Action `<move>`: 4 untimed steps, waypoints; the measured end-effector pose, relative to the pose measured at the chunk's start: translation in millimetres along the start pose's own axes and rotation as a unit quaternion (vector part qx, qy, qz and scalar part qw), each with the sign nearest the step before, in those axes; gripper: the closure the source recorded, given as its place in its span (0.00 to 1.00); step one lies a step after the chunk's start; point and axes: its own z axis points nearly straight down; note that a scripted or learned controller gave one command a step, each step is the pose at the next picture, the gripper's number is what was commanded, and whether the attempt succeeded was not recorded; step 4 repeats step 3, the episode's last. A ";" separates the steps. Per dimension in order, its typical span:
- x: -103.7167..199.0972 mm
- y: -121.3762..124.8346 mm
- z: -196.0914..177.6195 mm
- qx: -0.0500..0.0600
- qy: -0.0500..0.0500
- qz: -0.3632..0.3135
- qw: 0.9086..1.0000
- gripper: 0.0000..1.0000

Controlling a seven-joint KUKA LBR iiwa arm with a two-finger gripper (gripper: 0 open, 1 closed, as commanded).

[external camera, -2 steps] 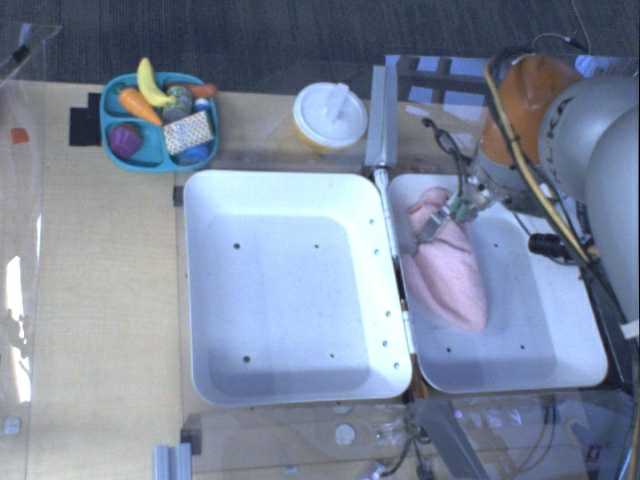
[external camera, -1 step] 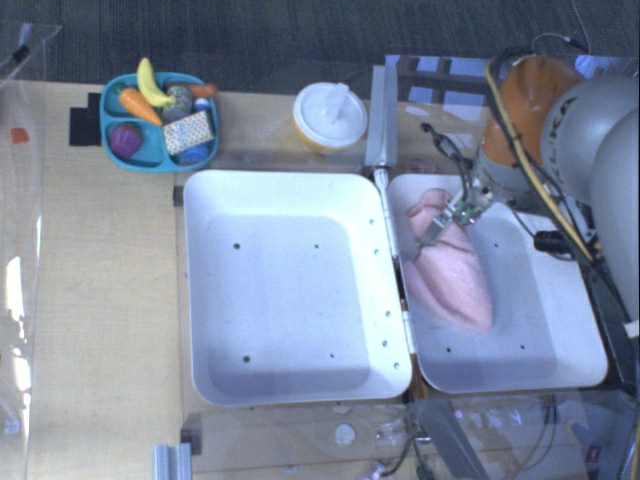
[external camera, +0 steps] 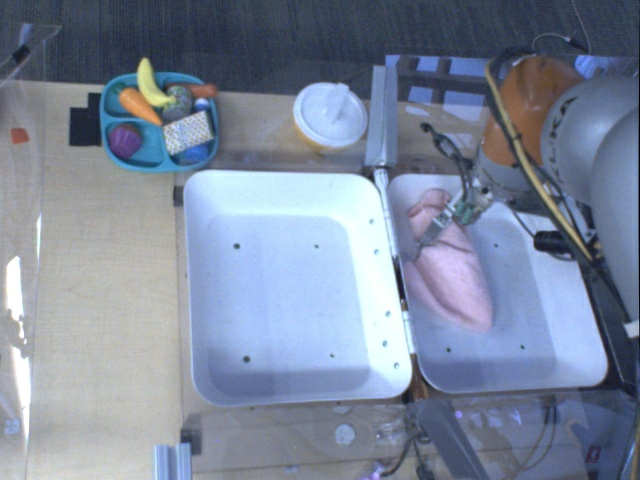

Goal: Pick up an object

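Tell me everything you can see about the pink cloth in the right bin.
The pink cloth is soft, pale pink fabric, bunched into a long crumpled lump with folds. It lies in the left half of the right bin, running from the back toward the middle, close to the wall beside the left bin. Its upper end looks narrower and slightly raised. The hand is right over that upper end and seems to touch it; whether it grips the fabric is unclear.

Bright, even overhead light, soft shadows (slightly blurry throughout), glare on the left bin.
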 end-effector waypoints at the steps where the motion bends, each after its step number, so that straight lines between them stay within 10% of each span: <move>1: 1.6 -0.6 0.1 -0.002 -0.001 0.001 1.000 0.00; 4: 5.8 -0.6 0.3 -0.006 -0.003 -0.013 1.000 0.00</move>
